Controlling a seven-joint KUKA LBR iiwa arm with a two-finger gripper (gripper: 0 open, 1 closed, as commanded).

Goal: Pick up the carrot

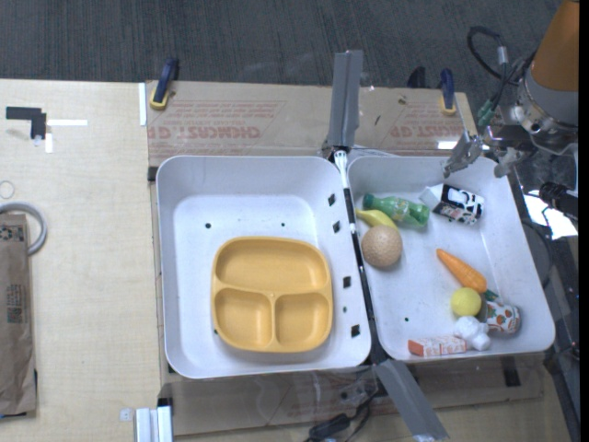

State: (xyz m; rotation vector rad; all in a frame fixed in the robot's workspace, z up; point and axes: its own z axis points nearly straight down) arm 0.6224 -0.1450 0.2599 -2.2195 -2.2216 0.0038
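Dark grey carpet point(230, 17) stretches behind a pale wooden bench point(74, 201). A sheet of printed cardboard point(248, 122) lies under the back of two white bins, pinned by two blue-and-yellow clamps point(164, 83) at its far edge. A grey upright bar point(345, 99) rises between the bins. A brown paper bag point(14, 311) lies at the bench's left edge.

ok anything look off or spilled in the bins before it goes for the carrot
Nothing looks spilled or damaged. The carrot lies loose in the right bin among other toy food, with the yellow ball near its lower end. The yellow divided plate sits flat in the left bin.
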